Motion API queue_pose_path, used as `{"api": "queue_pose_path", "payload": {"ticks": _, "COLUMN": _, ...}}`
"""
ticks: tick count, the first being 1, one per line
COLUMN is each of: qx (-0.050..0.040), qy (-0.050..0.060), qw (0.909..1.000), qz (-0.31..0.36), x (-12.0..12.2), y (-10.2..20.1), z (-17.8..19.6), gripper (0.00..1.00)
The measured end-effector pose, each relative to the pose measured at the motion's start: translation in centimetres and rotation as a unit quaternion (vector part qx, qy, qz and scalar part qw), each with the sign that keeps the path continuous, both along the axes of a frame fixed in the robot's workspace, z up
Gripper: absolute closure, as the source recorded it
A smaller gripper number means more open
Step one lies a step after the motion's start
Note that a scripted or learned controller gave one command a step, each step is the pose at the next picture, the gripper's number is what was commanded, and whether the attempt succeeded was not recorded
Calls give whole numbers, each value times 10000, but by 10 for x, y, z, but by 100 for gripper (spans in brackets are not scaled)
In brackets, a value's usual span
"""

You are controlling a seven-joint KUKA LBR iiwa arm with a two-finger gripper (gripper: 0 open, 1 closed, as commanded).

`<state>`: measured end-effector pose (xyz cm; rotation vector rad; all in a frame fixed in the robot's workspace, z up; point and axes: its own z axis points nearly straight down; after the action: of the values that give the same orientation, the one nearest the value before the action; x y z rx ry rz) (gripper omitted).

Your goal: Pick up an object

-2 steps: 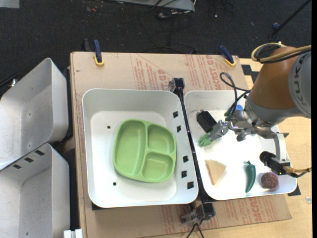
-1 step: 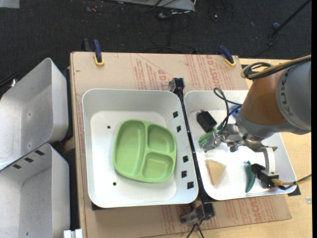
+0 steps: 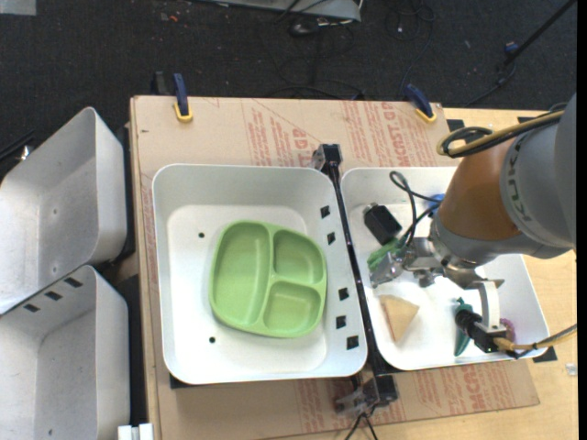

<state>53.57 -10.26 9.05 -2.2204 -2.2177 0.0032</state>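
Two white bins side by side on the table (image 3: 275,122). In the left bin (image 3: 174,273): a green plate (image 3: 269,280) with three compartments, lying flat near the middle. In the right bin (image 3: 527,282): the arm (image 3: 504,200), reaching in from the right, grey, its orange band over the bin's middle. End effector (image 3: 404,267) low in the bin's left half, close to the divide between the bins. Spread of the end effector: cannot tell, its metal parts blurred and half hidden under the wrist. Just left of it, a small green piece (image 3: 380,258), touching or nearly so; held or not, impossible to say. Nearer the front wall, a tan wedge (image 3: 401,318), flat on the bin's floor, apart from the end effector. A bit of purple (image 3: 510,324) by the right front corner, too small to identify. More white bins (image 3: 55,209) off the table to the left.
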Motion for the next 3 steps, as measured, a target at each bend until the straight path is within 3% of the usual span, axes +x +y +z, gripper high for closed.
{"api": "queue_pose_path", "payload": {"ticks": 1, "qx": -2, "qy": -15, "qw": 10000, "qz": -7, "x": 1, "y": 0, "z": 12, "gripper": 100}}
{"api": "queue_pose_path", "payload": {"ticks": 3, "qx": -9, "qy": -50, "qw": 10000, "qz": 25, "x": 6, "y": 2, "z": 113, "gripper": 100}}
